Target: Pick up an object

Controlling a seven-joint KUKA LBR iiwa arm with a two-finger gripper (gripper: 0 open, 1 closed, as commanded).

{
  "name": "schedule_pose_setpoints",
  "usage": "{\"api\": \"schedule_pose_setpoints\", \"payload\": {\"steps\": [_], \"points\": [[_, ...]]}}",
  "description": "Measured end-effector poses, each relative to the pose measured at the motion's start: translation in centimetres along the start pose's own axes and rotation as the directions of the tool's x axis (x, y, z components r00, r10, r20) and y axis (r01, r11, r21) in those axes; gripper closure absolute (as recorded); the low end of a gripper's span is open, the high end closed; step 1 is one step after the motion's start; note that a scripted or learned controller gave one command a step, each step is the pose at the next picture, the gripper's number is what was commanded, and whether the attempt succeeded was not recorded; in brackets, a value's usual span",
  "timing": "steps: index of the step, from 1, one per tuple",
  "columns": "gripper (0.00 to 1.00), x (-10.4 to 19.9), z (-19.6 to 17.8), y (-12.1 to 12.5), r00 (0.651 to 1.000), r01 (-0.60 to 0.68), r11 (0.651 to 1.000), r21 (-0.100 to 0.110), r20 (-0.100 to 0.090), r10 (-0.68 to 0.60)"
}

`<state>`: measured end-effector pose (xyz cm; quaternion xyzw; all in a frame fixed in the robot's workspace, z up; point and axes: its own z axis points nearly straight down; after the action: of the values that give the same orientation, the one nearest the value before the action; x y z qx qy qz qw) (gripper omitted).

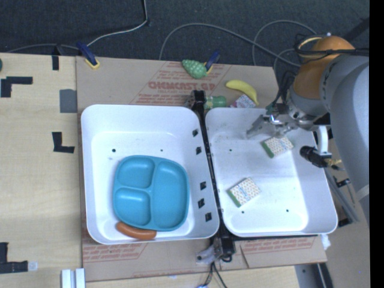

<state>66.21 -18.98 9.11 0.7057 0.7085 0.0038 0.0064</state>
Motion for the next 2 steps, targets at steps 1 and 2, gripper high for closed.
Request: {"api": "schedule_pose_setpoints", "payload": {"steps": [1, 2], "points": [[0.0, -0.1, -0.2, -3.0, 1.0, 0.0, 1.0, -0.005, 0.005, 0.0], [0.0, 1.5, -0.2, -5.6, 1.0, -0.003, 1.0, -0.008, 0.008, 0.003]]}}
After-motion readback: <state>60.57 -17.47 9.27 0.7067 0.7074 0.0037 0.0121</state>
